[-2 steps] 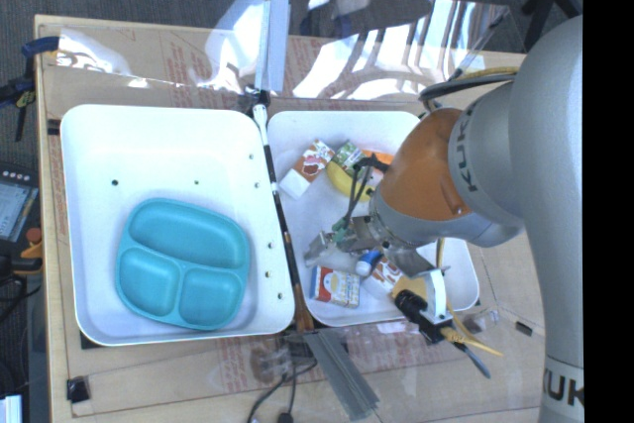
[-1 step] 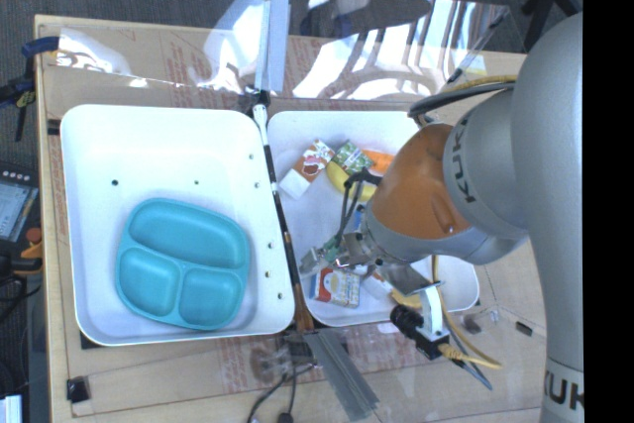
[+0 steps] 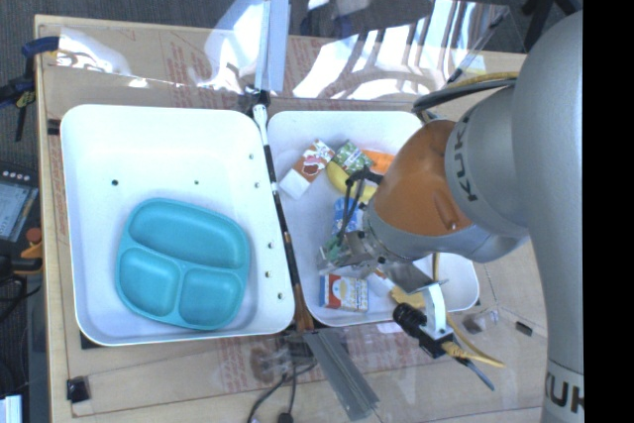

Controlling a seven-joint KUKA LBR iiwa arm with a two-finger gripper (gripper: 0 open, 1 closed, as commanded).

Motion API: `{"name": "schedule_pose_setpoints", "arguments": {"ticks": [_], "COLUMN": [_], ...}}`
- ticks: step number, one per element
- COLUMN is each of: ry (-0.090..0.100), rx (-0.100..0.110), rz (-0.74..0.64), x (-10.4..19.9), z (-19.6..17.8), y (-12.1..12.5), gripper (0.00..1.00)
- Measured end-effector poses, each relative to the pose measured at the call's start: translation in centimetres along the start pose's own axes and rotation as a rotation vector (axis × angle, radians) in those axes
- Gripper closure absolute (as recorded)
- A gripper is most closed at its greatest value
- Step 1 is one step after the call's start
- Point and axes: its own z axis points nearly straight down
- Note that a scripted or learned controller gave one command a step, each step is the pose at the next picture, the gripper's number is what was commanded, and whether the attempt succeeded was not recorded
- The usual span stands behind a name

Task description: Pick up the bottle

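Nearest the camera, at the front of the right shallow white plastic bin (image 3: 466, 297), lies a small red-and-white printed carton (image 3: 344, 292), and just above it the end effector (image 3: 342, 251) of the grey arm with the orange band (image 3: 426, 198) hangs low in the clutter. The step in hand looks like the reach and descent toward a grasp, not a lift, since nothing shows raised clear of the bin. I cannot tell how the end effector stands, released or clenched, because the wrist hides most of it and the metal parts merge with the items below; nothing visibly sits in its grip. The bottle itself I cannot pick out with confidence: a slim blue-and-white object (image 3: 346, 213) just beyond the end effector is the likeliest candidate, lying near a yellow banana-shaped toy (image 3: 342, 177). Farther back sit a brown-and-white packet (image 3: 315, 160) and a green printed packet (image 3: 351, 155). The next move calls for centring over that blue item and closing on it alone. The left white bin (image 3: 89, 213) holds a turquoise divided tray (image 3: 183, 263), well apart.
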Motion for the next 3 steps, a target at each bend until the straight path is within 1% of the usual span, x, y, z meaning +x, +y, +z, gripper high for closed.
{"name": "schedule_pose_setpoints", "arguments": {"ticks": [1,2,3], "ry": [-0.001,-0.011,0.003], "rx": [0.0,-0.008,0.002], "rz": [0.001,-0.002,0.075], "x": [0.0,-0.3,-0.2], "z": [0.0,0.7,0.9], "y": [0.0,8.2,0.5], "gripper": [0.0,0.0,0.0]}}
